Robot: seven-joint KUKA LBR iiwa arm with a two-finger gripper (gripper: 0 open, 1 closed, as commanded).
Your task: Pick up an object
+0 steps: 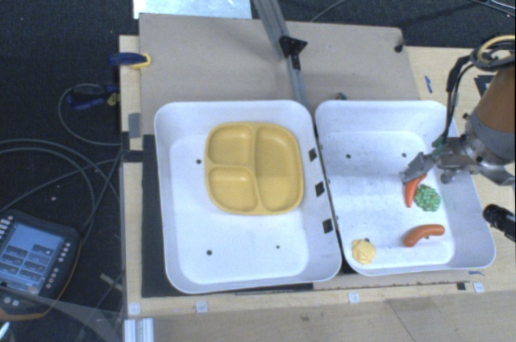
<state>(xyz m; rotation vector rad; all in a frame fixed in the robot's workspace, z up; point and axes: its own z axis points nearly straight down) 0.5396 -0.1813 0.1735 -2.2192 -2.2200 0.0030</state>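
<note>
Orange carrot [412, 192] in right bin [379, 139] touches green broccoli [427, 199], jaws' grip state unreadable on gripper [425, 166] just above it, sausage [423, 235] and yellow piece [364, 252] nearer the front rim.

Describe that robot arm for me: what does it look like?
The arm is grey with an orange band above its wrist. Dark cables and a yellow one loop along its top. At its end sits a grey metal gripper with two slim fingers.
</note>
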